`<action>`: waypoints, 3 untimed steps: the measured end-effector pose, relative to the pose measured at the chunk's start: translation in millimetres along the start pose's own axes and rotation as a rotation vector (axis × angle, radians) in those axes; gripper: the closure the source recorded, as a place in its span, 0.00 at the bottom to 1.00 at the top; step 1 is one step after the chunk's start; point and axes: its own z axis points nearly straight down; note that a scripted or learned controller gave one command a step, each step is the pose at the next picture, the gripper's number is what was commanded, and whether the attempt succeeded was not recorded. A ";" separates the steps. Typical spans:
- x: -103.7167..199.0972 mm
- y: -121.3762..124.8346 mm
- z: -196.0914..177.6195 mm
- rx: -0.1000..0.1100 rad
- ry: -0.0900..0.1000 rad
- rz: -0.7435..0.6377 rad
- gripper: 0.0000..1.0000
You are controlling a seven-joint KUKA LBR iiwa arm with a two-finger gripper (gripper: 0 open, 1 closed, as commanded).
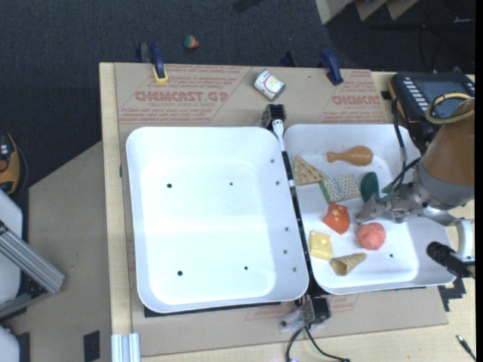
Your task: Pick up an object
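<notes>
The right bin (400,266) holds several toy foods. A tan drumstick (351,155) lies at the back, with a toast wedge (306,172) and a speckled green card (340,188) in front of it. Further forward are a dark green piece (369,185), a red strawberry (337,219), a pink-red ball (371,236), a yellow cheese block (321,245) and a cone (347,262). My gripper (375,208) hangs low over the bin, between the dark green piece and the pink-red ball, just above the ball. I see nothing held in it.
The left bin (136,202) sits beside the right one, with a black hinge strip (288,194) between them. A small white box (269,84) and blue clamps (330,66) lie on the board behind. A black and yellow pendant (426,96) is at the back right.
</notes>
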 end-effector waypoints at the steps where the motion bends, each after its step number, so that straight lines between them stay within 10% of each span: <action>1: -1.8 2.7 -10.7 -0.007 -0.004 0.000 1.00; 2: -13.2 -54.3 0.9 0.001 -0.001 0.003 1.00; 3: 67.5 27.0 -0.3 -0.012 -0.005 -0.007 1.00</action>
